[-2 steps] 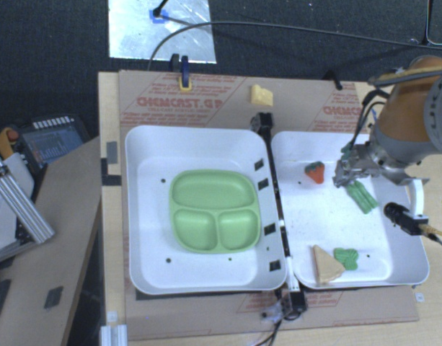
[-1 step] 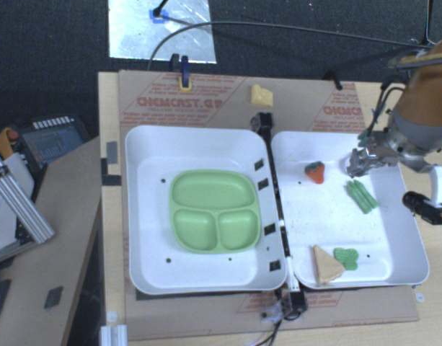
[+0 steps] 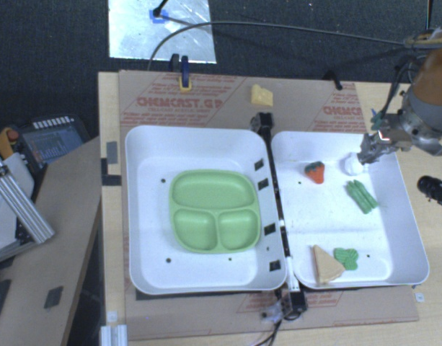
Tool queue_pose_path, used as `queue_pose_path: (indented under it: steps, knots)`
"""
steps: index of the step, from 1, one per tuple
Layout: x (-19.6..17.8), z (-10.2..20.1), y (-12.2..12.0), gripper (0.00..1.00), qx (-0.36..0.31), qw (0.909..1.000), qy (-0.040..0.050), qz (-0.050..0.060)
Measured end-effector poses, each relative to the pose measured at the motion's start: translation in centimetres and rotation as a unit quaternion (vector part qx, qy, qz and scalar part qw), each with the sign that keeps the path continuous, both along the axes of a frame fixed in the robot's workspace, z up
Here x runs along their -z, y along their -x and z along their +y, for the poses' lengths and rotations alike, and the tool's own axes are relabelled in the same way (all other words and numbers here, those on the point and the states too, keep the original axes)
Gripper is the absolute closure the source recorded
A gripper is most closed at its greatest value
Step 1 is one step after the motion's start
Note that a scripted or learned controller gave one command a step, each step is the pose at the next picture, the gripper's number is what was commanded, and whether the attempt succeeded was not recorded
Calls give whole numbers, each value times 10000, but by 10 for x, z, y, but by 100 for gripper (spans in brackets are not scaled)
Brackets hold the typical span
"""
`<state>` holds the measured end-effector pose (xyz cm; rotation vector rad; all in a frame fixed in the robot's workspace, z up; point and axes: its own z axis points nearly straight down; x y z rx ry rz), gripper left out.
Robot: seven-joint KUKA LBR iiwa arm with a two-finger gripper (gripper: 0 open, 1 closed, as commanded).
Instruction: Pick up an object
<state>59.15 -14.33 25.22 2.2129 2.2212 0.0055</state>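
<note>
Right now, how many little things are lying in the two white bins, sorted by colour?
Green: 3, the divided plate, the bean pod, the leafy piece
Orange-red: 1, the strawberry-like piece
Tan: 1, the wedge
White: 1, the small round piece by the gripper
Total: 6

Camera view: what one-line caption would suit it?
Gripper hovers by a white object in the right bin.
</note>
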Motion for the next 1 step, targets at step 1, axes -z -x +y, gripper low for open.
queue_pose_path:
  steps: [1]
  knots:
    - [-1, 42, 12, 100, -20, 10000, -13, 27]
